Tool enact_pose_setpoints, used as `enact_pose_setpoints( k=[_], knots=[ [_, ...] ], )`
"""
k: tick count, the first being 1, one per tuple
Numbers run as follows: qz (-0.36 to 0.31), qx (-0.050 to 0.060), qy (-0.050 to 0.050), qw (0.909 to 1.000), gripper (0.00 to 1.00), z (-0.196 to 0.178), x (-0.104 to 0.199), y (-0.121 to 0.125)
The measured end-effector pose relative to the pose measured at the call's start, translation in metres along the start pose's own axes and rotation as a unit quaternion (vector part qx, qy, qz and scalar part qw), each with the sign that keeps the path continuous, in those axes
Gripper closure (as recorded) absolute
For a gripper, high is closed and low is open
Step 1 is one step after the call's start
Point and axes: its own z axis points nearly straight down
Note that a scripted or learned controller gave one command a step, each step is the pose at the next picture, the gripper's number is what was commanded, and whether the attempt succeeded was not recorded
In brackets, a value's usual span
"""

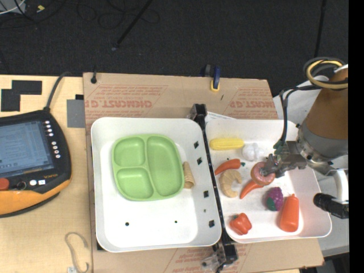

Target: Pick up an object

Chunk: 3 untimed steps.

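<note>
- Two shallow white plastic bins sit side by side: the left bin (108, 220) carries a green three-compartment plastic tray (147, 167), the right bin (310, 230) a loose scatter of glossy toy food for picking.
- Gripper (272, 165) hangs low over a pink ring-shaped toy (262, 174); whether its claw is apart or clamped, I cannot tell.
- Nearby lie a smooth yellow corn cob (226, 144), a bumpy purple grape bunch (274, 198) and a tapered orange carrot (289, 212).

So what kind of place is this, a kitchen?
Probably a robot lab, not a kitchen. The food looks like plastic toys, such as the orange toy carrot, sitting in a shallow white bin, and an orange-and-grey robot control tablet rests beside the bench.
</note>
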Motion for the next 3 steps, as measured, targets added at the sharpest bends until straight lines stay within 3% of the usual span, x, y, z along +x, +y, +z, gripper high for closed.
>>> enact_pose_setpoints(
  k=[1,2,3],
  knots=[
    [0.0,-0.001,0.0,1.0,1.0,-0.014,0.043,-0.016],
    [0.001,-0.001,-0.001,1.0,1.0,-0.022,0.056,-0.01],
    [0.001,0.001,-0.001,1.0,1.0,-0.003,0.053,-0.013]
  ],
)
